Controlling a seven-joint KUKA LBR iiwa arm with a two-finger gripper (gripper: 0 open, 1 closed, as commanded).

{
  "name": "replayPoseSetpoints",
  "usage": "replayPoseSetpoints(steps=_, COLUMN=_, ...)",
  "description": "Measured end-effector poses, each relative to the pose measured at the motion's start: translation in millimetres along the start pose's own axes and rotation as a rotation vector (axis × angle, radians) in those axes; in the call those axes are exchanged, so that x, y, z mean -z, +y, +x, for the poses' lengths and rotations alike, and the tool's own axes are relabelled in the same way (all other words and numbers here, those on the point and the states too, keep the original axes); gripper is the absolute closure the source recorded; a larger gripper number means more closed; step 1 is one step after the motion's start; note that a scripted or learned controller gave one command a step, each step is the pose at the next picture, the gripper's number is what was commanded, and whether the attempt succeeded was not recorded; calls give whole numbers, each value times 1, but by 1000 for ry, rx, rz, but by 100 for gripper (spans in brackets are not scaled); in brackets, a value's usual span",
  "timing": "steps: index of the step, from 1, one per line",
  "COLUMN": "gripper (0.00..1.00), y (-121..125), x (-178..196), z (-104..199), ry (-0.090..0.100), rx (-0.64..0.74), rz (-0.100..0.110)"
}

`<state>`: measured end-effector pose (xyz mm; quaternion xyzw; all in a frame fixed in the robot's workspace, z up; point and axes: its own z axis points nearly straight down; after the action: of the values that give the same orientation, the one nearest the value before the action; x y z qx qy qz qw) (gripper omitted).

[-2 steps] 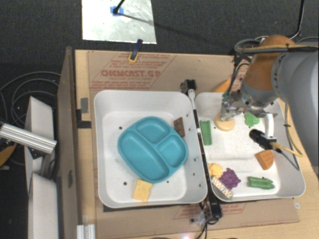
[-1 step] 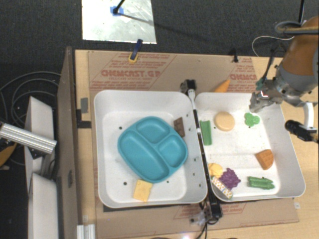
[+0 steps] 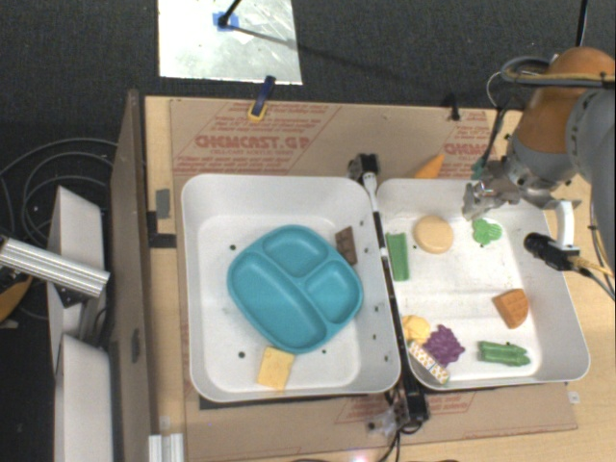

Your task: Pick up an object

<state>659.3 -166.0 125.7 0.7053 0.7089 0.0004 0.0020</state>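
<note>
Gripper [image 3: 478, 200] sat over the far edge of the right bin [image 3: 568, 359]; couldn't tell its state from where I stood, nothing visibly held. Closest pick was the green blob [image 3: 487, 231], just below and barely right of the tip, roughly round so no long axis to line up on, with the tan disc [image 3: 433, 234] just beside it to the left. My read: a short drop toward the near side would do it; the remaining items lay well apart along the near edge.
</note>
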Motion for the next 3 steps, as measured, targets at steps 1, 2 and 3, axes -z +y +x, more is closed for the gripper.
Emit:
replayPoseSetpoints(steps=1, gripper=100, y=-62, x=-43, z=-43, ry=3, rx=-9, rz=7)
replayPoseSetpoints(steps=2, gripper=100, y=-113, x=90, z=24, ry=4, rx=2, rz=-1)
replayPoseSetpoints(steps=3, gripper=0, y=-111, x=84, z=21, ry=2, rx=-2, rz=1)
